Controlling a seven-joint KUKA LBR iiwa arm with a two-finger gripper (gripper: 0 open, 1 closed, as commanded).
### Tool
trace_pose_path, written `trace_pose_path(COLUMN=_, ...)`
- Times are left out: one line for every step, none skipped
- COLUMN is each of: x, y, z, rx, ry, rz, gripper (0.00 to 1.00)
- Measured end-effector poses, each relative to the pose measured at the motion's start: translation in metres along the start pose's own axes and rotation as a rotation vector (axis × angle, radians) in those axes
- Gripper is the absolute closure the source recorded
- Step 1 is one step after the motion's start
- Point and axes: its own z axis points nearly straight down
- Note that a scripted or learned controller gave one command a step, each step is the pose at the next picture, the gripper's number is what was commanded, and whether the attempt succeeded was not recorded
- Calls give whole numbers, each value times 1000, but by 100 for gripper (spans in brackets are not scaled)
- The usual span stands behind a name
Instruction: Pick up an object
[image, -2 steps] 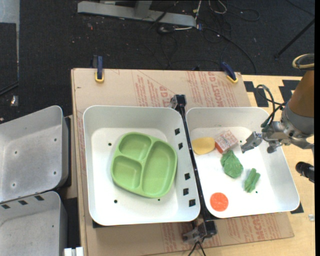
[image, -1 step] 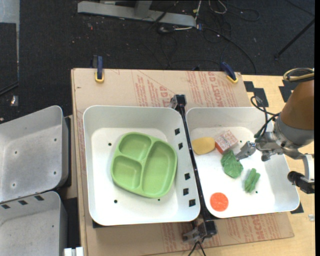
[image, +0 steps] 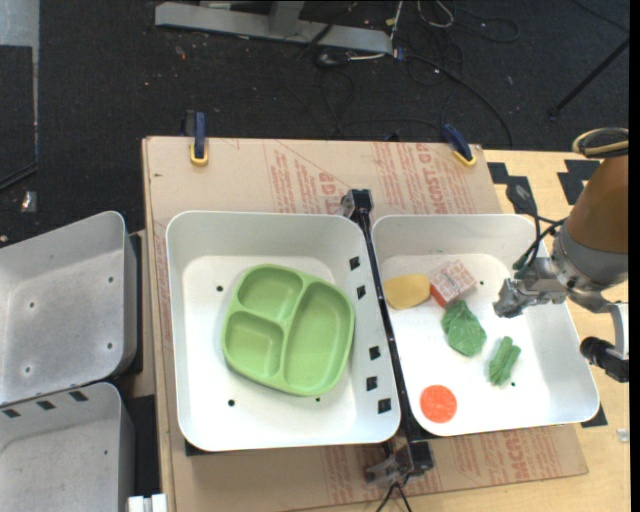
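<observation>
Right bin (image: 560, 400): claw (image: 508, 300) — whether wide or narrow cannot be told — hovers just right of the leafy green toy (image: 464, 330), beside red box (image: 452, 282) and yellow piece (image: 407, 291). Best approach: centre over one item, descend vertically, avoid neighbours.

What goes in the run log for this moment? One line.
hand: over right bin, nothing held | nearest: green leafy piece | green plate: left bin
</observation>
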Motion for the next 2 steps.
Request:
trace_pose_path(x=-3, y=-3, z=-43, rx=-3, ry=-1, rz=0, gripper=100)
trace_pose_path(x=-5, y=-1, z=-107, rx=-5, ry=-2, rz=-3, gripper=100)
